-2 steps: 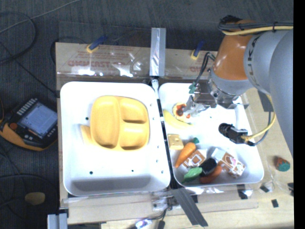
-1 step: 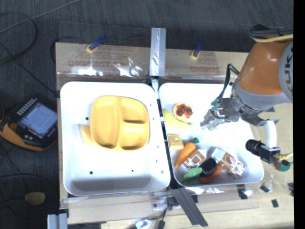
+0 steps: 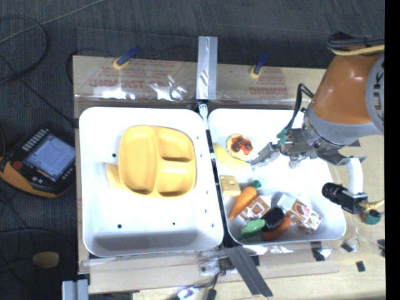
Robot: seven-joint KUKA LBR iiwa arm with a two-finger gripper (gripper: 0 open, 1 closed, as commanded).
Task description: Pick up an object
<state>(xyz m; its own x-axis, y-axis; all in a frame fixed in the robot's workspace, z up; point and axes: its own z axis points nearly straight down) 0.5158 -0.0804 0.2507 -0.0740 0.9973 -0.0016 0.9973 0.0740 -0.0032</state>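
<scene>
Much bare floor in the right bin (image 3: pixel 325 179) around the end effector (image 3: pixel 261 158).

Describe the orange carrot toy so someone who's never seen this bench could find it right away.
Start at the right-hand white bin of the two. Along its left wall, just below a small tan block, lies the orange plastic carrot, slanting from upper right to lower left. It is the long tapered orange piece with a bit of green at its upper end; the boxy patterned toys sit to its right.

High fixed view, slanting onto bins (image 3: pixel 94 167)
</scene>
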